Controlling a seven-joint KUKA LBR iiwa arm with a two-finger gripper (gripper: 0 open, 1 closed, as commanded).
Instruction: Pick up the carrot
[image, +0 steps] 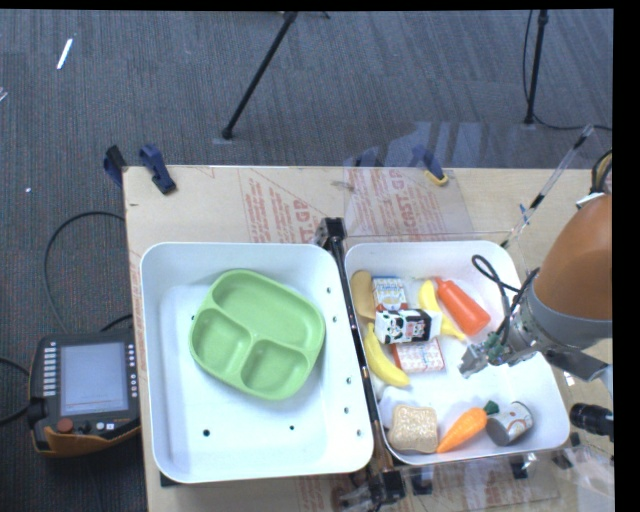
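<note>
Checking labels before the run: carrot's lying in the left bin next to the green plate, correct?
Not quite. The camera view shows the carrot lying in the right bin, near its front edge, between the slice of bread and a small can. The green plate sits in the left bin.

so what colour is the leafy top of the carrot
Green, on an orange carrot; the camera view shows it in the right bin.
</note>
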